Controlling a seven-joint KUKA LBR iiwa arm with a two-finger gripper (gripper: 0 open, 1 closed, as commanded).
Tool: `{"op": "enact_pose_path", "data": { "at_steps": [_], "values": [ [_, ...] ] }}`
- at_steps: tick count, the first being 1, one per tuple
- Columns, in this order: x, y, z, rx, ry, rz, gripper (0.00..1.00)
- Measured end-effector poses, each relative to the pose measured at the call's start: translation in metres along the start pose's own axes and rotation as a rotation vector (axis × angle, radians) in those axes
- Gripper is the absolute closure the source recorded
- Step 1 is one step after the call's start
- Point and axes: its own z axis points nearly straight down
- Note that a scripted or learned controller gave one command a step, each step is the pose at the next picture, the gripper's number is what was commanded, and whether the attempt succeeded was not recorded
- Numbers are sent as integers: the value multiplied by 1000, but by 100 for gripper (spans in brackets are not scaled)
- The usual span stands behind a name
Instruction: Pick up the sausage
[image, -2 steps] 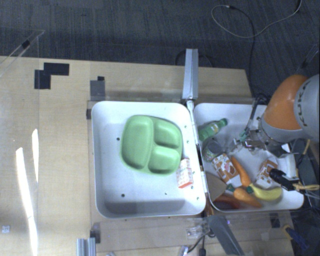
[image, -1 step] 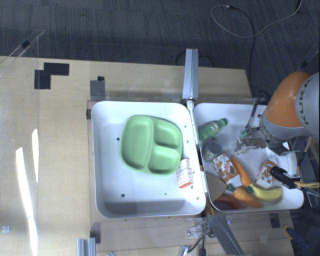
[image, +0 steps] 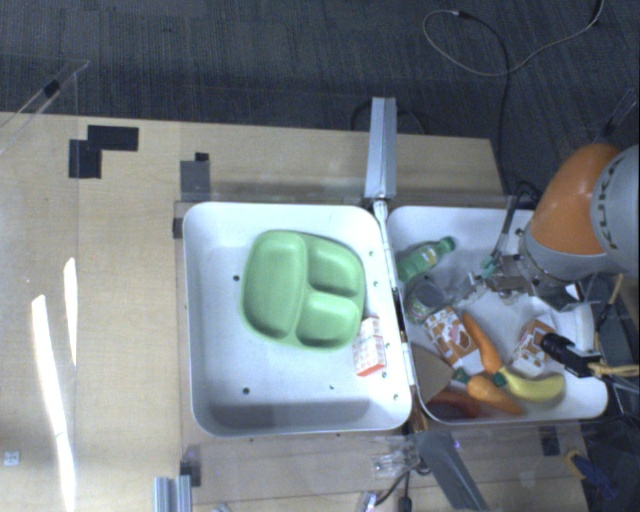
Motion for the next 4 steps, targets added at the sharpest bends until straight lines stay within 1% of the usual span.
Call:
{"op": "enact_pose_path", "data": {
  "at_steps": [1,2,3,4],
  "values": [
    [-21,0,10,3,1,56,0],
    [-10,-3,10,4,-3,256,0],
    [-55,42,12,3,0,307,0],
    [-55,49,12,5,-4,231,0]
  ]
}}
